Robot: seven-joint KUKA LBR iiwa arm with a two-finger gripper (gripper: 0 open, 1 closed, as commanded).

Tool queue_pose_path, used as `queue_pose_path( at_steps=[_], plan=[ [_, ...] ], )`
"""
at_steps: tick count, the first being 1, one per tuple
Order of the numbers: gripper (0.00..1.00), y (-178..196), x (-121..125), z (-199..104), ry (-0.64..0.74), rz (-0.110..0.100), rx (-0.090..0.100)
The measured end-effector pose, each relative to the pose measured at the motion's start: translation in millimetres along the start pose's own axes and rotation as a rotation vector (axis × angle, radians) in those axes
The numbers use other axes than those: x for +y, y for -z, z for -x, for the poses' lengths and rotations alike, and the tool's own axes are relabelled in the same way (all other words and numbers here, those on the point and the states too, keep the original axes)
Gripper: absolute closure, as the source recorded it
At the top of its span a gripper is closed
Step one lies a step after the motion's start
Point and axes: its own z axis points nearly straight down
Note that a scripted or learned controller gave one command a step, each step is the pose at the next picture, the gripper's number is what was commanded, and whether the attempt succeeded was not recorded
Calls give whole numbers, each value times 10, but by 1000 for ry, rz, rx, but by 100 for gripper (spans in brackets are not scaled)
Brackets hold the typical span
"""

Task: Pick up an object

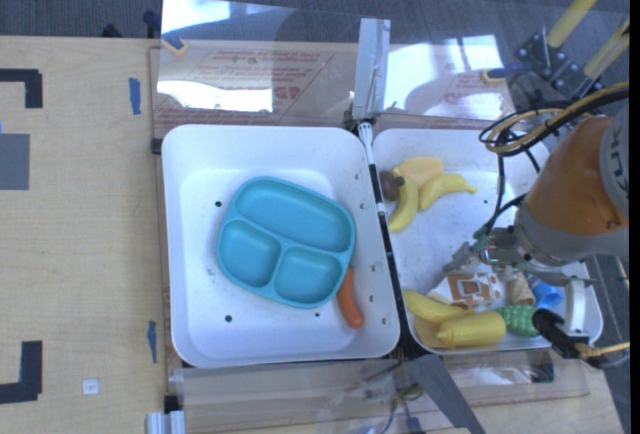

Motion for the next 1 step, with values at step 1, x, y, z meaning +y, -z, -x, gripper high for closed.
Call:
queue_pose_path(
  at_steps=[1],
  plan=[
    [100, 80, 20, 7, -1, 2, -1]
  ],
)
